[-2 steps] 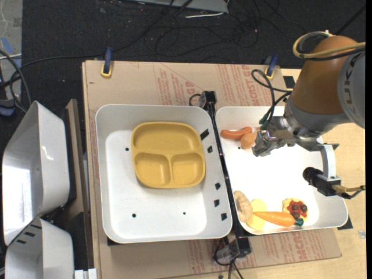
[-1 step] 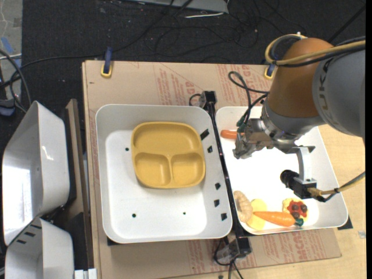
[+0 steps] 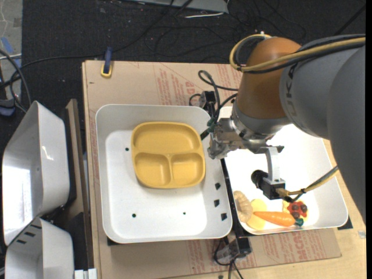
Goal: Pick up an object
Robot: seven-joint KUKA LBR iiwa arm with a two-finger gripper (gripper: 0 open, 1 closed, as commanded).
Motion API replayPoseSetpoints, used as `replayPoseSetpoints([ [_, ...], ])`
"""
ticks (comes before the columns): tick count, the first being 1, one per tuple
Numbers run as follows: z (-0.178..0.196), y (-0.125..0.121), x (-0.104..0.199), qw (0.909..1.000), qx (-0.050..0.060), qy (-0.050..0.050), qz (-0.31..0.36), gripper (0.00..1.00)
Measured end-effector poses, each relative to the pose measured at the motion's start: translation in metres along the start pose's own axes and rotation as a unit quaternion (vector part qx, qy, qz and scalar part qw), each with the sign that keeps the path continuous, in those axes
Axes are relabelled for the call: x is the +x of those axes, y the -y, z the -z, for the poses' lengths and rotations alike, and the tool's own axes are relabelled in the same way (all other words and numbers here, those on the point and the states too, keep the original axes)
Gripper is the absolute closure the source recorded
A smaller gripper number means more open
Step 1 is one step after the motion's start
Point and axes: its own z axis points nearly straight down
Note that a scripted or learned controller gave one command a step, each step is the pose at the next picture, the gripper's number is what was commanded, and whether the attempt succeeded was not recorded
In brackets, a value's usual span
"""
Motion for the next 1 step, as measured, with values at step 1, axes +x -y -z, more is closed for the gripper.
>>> replayPoseSetpoints([
  [1, 0.0136, -0.0081, 0.0502, 1.0, -0.001, 0.0, 0.0, 1.0],
])
